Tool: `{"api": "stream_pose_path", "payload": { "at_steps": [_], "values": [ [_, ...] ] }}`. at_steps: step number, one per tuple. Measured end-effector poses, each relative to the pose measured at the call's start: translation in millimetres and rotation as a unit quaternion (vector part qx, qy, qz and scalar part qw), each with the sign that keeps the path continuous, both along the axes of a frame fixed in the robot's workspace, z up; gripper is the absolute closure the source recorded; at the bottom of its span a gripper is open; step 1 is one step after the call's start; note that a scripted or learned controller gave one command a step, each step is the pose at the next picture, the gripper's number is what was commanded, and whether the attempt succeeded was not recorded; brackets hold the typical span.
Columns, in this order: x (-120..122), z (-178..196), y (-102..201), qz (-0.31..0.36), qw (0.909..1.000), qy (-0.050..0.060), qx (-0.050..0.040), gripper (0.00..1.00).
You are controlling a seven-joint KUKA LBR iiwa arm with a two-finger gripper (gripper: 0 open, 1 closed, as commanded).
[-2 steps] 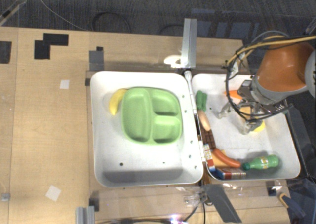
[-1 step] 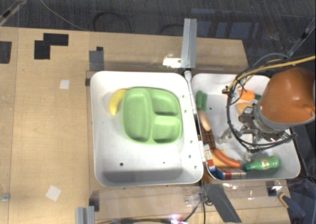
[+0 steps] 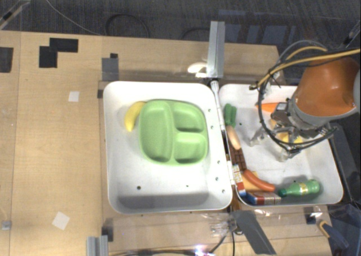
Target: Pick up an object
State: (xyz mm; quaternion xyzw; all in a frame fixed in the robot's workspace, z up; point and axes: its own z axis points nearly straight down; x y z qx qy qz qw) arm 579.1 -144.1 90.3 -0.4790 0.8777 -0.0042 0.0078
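My gripper (image 3: 271, 144) hangs low over the right bin (image 3: 333, 184), under the arm's orange band (image 3: 328, 85). Its two grey fingers (image 3: 258, 137) stand apart, open, with bare white bin floor between them. Right behind the fingers lies a small yellow piece (image 3: 282, 135), partly hidden by the wrist. Along the bin's left wall lie a green object (image 3: 229, 114) and a tan stick-shaped object (image 3: 233, 137). An orange object (image 3: 271, 106) sits at the back. A red-orange sausage (image 3: 258, 181) and a green bottle (image 3: 299, 188) lie at the front.
The left bin (image 3: 121, 193) holds a green divided plate (image 3: 172, 131) with a yellow banana (image 3: 133, 115) against its left side. A metal post (image 3: 216, 49) stands behind the wall between the bins. Cables (image 3: 293, 60) loop above the wrist.
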Motion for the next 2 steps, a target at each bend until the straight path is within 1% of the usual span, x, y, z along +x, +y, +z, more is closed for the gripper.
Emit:
{"api": "stream_pose_path", "payload": {
  "at_steps": [1, 2],
  "values": [
    [44.5, -1.1, 33.6, -0.016, 0.9999, 0.001, 0.0015, 0.0],
    [48.9, 15.0, 33.9, -0.017, 0.9998, -0.006, 0.0026, 1.0]
  ]
}}
